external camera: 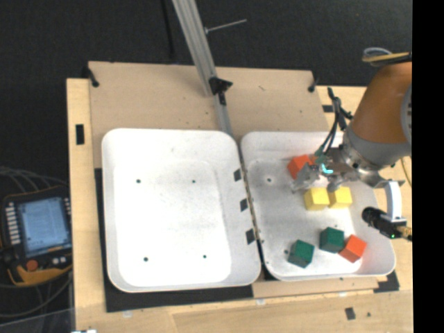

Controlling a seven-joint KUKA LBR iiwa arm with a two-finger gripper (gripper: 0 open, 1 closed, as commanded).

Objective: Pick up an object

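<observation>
I have the arm [380, 120] reaching in from three o'clock, its orange band and grey wrist hanging over the upper part of the right bin [277, 144]. The jaws [319, 175] sit low over that bin, just at the top edge of the block cluster. From this angle I cannot tell whether they are spread or pressed together; the metal parts blur into each other, and I see nothing clearly pinched between them.

An orange block [300, 164] lies right at the jaws, on their ten o'clock side, touching or nearly touching the tooling as far as I can judge. Just below, toward six o'clock from the jaws, two yellow blocks [328, 198] rest side by side, touching each other. Further toward six o'clock, near the bin's front wall, I see a green block [301, 253], a second green block [331, 239] at its two o'clock, and a second orange block [353, 248] just beside that one, on its four o'clock side.

The left bin [118, 207] sits beside the right one, their walls meeting along the middle. Both rest on the counter [80, 186]. A slanted metal pole [196, 40] rises from the back of the counter toward twelve o'clock. A handheld control pendant [38, 229] with a lit screen lies off the counter at nine o'clock.
</observation>
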